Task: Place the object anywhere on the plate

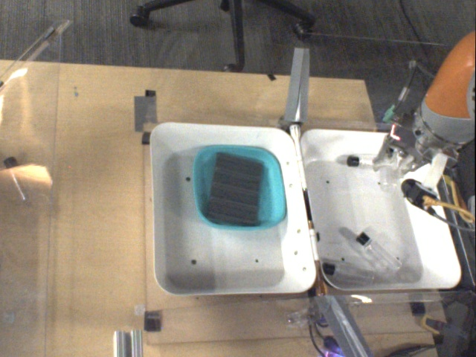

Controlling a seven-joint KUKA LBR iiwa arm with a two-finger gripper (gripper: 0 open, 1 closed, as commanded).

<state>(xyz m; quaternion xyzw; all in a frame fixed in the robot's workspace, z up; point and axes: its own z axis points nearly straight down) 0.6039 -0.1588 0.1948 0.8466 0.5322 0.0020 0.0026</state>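
Observation:
A teal plate sits in the upper middle of the left white bin. A dark grey ribbed block lies flat on the plate, fully inside its rim. My gripper hangs over the upper right part of the right bin, well away from the plate and the block. Above it is the arm's orange band. Nothing shows in the gripper.
Two small black bits and a clear, hard-to-read piece lie in the right bin. A grey metal bar stands at the seam between the bins. Cables hang by the arm.

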